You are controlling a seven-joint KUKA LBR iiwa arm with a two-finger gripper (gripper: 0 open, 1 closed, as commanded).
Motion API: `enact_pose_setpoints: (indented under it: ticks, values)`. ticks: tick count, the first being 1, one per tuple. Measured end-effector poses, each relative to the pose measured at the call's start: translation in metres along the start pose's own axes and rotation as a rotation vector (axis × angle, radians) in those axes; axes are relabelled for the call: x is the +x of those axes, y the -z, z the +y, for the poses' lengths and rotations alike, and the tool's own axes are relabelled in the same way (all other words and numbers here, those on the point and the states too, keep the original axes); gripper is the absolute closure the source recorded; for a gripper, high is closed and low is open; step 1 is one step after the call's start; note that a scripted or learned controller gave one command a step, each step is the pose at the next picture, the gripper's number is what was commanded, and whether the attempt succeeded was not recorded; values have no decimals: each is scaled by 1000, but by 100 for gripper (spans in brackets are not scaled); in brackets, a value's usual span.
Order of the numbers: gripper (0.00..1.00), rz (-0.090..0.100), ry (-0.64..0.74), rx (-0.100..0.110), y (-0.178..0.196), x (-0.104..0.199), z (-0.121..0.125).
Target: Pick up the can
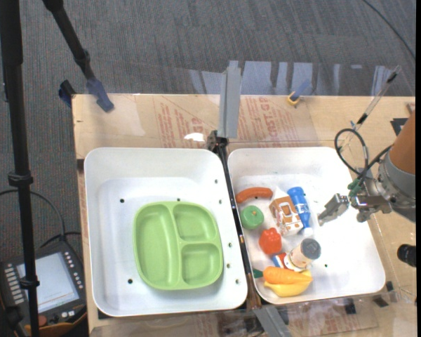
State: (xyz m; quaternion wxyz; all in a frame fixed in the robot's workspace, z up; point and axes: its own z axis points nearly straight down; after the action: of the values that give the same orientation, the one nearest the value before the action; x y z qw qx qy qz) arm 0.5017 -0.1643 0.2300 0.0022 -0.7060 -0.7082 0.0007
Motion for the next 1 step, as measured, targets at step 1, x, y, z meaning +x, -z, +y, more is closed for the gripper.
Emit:
enact_pose_setpoints:
  ticks: [1]
  values:
    - [0, 0, 25, -1, -144, 16, 27]
